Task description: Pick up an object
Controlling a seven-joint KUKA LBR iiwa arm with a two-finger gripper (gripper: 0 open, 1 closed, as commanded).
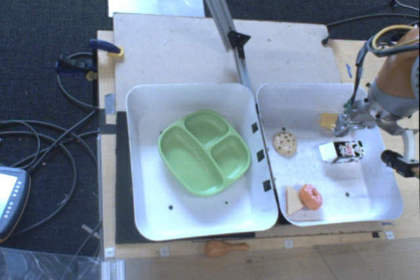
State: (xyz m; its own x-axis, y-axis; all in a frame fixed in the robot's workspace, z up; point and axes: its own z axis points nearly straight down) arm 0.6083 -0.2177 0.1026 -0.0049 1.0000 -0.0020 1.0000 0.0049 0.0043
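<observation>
1. Gripper [344, 122] sits low over the right bin's [377, 210] far-right part. Finger spread is too small and blurred to read: cannot tell how far apart they are, and nothing is visibly clamped between them.
2. Just left of the fingertips: small yellow block [328, 120], touching or nearly touching the gripper; can't say which.
3. Just below the gripper: small white carton [342, 151] lying on its side, black cow-patch print on it. Any text on it is unreadable.
4. Further left in the same bin: round chocolate-chip cookie [285, 142], near the dividing wall.
5. Near edge of the right bin: orange doughnut [310, 196] resting partly on a tan toast slice [293, 200].
6. Left bin [147, 220] holds a green three-compartment plate [205, 152], tilted diagonally.
7. Arm [399, 75]: orange band above the wrist, cable looped over it, coming in from the right.
8. Off the bins: tan wooden piece [226, 247] on the bench front edge; blue clamp [88, 59] at left; pendant screen [10, 197] at far left, no legible writing.
</observation>
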